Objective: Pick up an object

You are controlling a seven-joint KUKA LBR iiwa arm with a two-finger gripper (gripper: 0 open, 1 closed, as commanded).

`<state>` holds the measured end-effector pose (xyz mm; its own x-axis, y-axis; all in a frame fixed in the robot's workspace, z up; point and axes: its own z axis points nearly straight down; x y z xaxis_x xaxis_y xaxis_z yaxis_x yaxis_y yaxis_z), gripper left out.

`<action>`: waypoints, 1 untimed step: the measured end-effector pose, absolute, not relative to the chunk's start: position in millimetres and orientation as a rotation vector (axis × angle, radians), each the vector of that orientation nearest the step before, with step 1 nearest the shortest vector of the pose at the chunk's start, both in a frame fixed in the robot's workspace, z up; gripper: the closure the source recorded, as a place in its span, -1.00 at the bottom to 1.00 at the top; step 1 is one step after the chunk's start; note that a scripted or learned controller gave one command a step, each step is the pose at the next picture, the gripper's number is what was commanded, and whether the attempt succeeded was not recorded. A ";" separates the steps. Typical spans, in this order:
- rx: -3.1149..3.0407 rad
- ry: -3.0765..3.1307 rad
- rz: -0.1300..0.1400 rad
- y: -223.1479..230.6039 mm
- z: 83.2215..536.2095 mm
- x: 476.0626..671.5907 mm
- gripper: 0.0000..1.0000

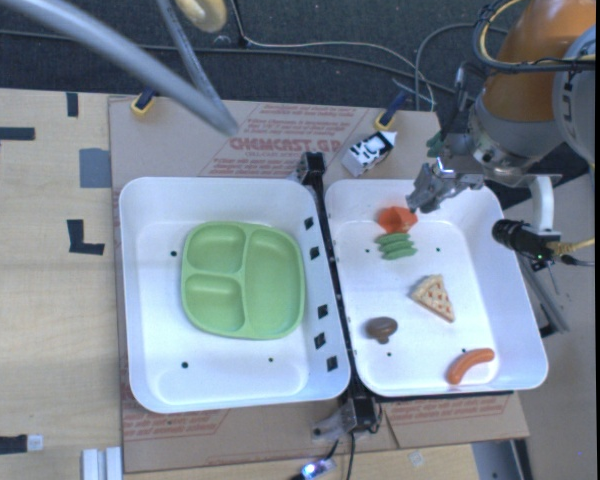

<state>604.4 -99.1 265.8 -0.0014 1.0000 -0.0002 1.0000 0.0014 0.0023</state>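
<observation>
One red piece (396,218) just below-left of claw (423,197); claw state: cannot tell; right bin (510,298).

Red letters are printed on the brown cardboard sheet (280,138) under the two white bins, up and to the left of the gripper (425,196). They look like "CHEMCAST", but they are blurry. Smaller red lines beside them are too small to read.

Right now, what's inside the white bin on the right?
The right bin holds a red piece, a green pea pod, a pizza slice, a brown mushroom and a sausage. The gripper overhangs its top edge, covering whatever sits beneath it.
</observation>
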 end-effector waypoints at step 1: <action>2.215 2.228 0.000 -48.0 268.0 605.2 1.00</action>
